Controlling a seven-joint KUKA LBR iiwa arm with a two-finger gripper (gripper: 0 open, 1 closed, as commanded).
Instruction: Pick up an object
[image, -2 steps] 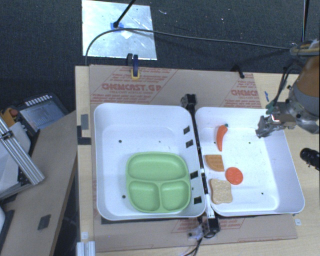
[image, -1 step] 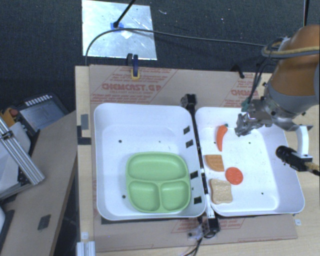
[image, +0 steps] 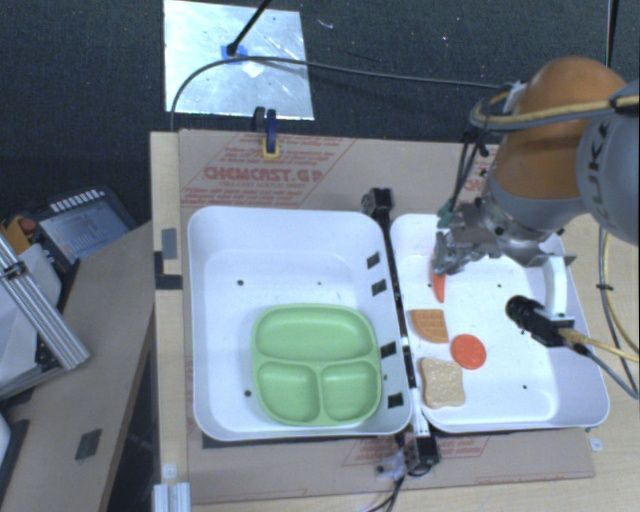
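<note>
My gripper (image: 445, 262) hangs low over the back left part of the right bin (image: 575, 400). Directly under its tips lies a small orange carrot-like piece (image: 439, 288), touching or nearly touching them. In front of that lie a tan cracker-like square (image: 429, 325), a red round slice (image: 468, 351) and a pale bread slice (image: 441, 382), all along the bin's left side. Nothing is seen lifted off the bin floor.
The left bin (image: 215, 250) holds a green divided plate (image: 315, 362) at its front right. A black divider strip (image: 392, 300) runs between the bins. Cables cross the bench behind. The right bin's right half is bare white floor.
</note>
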